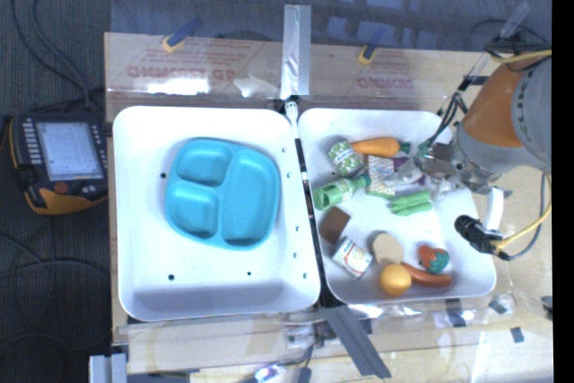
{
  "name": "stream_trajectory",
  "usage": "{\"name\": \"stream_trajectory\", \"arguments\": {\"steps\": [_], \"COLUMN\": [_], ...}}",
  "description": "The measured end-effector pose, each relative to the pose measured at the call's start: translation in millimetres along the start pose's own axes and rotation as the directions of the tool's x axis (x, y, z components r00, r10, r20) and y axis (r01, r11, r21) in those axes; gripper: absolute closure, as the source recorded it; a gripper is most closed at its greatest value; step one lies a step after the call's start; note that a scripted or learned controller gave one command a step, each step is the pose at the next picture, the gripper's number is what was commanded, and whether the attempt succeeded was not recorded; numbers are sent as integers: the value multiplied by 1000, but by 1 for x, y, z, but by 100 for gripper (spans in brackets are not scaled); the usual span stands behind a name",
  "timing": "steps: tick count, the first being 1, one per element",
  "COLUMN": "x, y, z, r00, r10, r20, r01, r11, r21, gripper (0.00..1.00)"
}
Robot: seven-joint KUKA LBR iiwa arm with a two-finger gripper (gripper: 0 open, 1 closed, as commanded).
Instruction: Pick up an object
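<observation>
gripper over perhaps green pod

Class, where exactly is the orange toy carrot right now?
The orange toy carrot lies near the far edge of the right white bin, between a green patterned ball and the arm's pincer.

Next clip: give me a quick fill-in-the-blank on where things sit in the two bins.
1. The blue divided plate lies in the ____ bin.
2. The carrot lies in the ____ bin.
3. The plate has ____ compartments.
4. The tool is over the ____ bin.

Missing words: left; right; three; right
</observation>
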State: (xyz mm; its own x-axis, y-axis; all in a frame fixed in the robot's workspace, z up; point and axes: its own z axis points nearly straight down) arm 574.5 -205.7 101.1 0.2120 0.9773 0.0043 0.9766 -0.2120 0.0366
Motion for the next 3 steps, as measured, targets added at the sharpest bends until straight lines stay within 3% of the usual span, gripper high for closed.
{"name": "stream_trajectory", "arguments": {"steps": [2, 3], "x": [16, 21], "y": [-9, -7], "z": [2, -10], "r00": [1000, 1000], "r10": [22, 17], "r20": [11, 3], "r01": [-22, -17], "r11": [1000, 1000], "r21": [4, 2], "gripper": [0, 100]}}
